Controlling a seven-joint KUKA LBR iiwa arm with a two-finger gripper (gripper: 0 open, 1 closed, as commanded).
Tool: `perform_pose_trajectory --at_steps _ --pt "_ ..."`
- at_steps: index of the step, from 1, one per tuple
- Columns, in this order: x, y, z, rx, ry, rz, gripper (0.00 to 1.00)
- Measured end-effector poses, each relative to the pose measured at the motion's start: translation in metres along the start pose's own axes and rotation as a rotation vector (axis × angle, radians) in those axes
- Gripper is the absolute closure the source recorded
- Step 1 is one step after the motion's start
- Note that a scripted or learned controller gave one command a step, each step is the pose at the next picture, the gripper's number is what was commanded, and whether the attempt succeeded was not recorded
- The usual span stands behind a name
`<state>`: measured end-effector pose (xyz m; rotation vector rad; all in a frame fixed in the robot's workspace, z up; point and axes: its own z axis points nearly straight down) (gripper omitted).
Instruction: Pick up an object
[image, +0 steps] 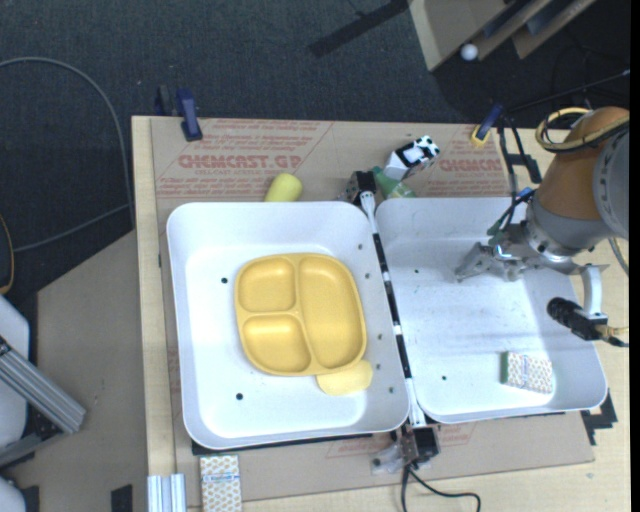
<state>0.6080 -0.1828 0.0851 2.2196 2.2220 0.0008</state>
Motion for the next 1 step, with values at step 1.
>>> perform_pose_trajectory --at_steps 1 --pt "0.0203 -0.1288 0.0011 0.004 0.001 0.002 0.00"
